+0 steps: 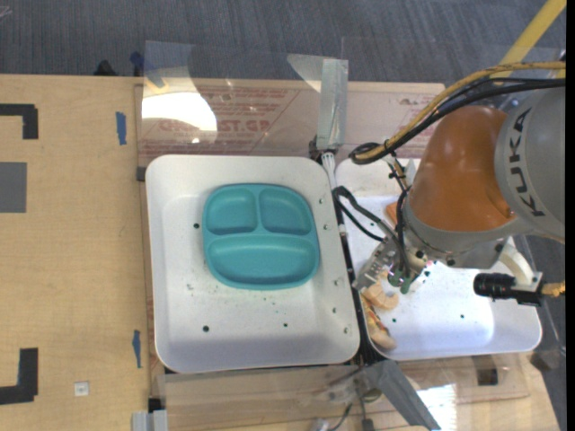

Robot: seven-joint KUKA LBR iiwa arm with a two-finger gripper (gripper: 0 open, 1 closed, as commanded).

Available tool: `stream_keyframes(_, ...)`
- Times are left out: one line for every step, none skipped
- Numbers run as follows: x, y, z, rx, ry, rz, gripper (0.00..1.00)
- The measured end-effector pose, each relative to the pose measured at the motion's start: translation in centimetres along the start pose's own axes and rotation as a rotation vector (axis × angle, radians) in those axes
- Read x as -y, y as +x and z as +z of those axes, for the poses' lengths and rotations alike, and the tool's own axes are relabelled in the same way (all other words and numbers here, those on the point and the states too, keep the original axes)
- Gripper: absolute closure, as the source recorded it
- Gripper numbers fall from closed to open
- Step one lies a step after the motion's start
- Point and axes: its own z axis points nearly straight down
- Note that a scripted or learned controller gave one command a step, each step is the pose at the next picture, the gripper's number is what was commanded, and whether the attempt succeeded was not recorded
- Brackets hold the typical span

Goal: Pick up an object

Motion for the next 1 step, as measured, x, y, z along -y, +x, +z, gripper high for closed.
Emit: stream_keyframes(-4.1,4.96,0.02,0.002,0.0,0.277,1.0)
